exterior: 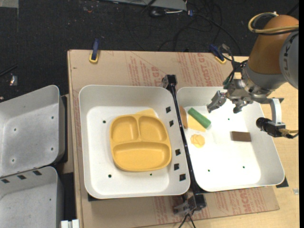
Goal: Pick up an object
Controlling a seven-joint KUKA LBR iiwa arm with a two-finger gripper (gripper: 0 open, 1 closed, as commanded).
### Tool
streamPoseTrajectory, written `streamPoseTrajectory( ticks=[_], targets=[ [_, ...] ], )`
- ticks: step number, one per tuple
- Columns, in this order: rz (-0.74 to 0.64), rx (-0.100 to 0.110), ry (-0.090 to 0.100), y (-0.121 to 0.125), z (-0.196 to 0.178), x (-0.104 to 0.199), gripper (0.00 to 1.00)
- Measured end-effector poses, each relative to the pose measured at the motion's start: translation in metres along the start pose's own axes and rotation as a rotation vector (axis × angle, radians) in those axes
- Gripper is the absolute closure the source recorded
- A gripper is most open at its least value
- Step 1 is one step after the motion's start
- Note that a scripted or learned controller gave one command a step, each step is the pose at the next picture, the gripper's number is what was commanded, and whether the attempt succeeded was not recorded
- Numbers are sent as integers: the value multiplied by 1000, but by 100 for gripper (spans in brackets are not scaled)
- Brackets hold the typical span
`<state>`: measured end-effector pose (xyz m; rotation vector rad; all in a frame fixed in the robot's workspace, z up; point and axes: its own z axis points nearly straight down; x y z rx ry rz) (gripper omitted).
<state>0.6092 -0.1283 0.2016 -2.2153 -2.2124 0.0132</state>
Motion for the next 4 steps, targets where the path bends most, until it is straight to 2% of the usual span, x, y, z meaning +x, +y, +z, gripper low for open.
streamPoseTrajectory(
  ticks=[1, 3, 4],
  targets=[
    [-2, -13, -2, 3, -8, 0, 0],
    [0, -9, -1, 4, 109, 4, 0],
    [0, -15, -2, 5, 95, 4, 100]
  ],
)
